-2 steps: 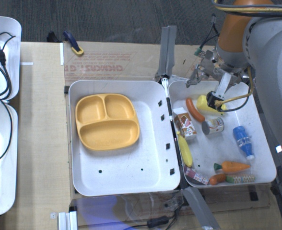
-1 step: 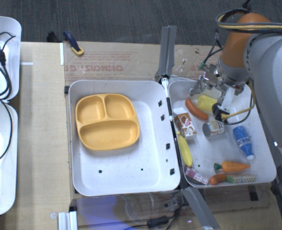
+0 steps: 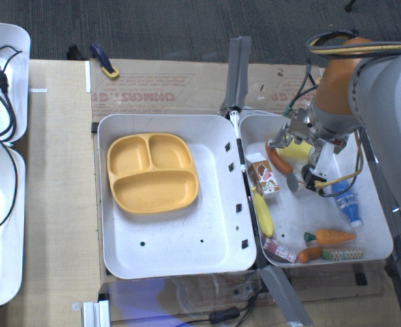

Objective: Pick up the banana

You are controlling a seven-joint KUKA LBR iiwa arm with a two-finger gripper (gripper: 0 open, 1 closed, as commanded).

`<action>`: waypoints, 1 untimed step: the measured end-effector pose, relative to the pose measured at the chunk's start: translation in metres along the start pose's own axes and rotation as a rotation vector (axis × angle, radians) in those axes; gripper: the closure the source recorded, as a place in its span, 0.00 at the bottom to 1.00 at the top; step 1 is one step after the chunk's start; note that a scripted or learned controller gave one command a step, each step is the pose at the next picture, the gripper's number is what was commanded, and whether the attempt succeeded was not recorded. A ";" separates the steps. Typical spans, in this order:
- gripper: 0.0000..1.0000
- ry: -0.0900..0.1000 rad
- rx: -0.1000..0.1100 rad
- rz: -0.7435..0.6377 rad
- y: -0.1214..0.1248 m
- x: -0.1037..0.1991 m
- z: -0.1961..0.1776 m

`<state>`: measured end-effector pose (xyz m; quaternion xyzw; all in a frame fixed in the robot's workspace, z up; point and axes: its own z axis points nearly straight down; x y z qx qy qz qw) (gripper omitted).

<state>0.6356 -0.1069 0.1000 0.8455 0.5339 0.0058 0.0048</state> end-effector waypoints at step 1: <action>1.00 0.001 0.000 0.001 0.001 0.001 -0.009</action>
